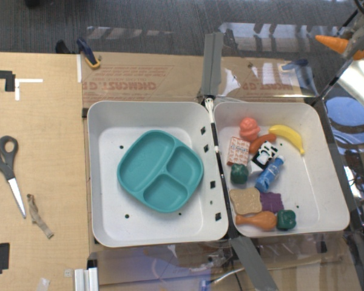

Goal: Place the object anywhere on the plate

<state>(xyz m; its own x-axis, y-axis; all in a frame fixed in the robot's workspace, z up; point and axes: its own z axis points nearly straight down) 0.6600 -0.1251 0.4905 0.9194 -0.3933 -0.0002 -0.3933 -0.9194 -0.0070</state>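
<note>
Left bin (97, 162): a shallow white bin in the middle of the frame; it touches the right bin along its right wall.
Plate (161, 170): a teal plate with three compartments lies flat in the middle of the left bin, turned at a slant. The large compartment faces the upper left and the two smaller ones are to the right and below.
Right bin (327, 180): a white bin in the right half of the frame; all the small toys are in its left and middle part, well apart from the plate.
Top of the group: a round pink toy (249, 128) lies nearest the far wall, and a banana (288, 136) lies to the right of it.
Middle of the group: a small printed box (238, 151) lies below the pink toy. A black and white piece (265, 155) is just beside the box, and a blue bottle (270, 173) lies at a slant under that piece. A dark green toy (239, 174) is left of the bottle.
Bottom of the group: a slice of bread (246, 201) lies beside a purple square (270, 200). An orange drumstick (258, 220) is below them, and its end is next to a green toy (286, 219).
Task's thing: I cannot tell which toy is meant; each one is in the right bin, and none touches the plate.
Bench (36, 235): a pale wooden surface on the left of the frame.
Scissors (6, 168): they lie on the bench at the left edge, with the handles toward the top.
Cardboard (139, 80): a brown sheet lies behind the left bin, with printed letters on it.
</note>
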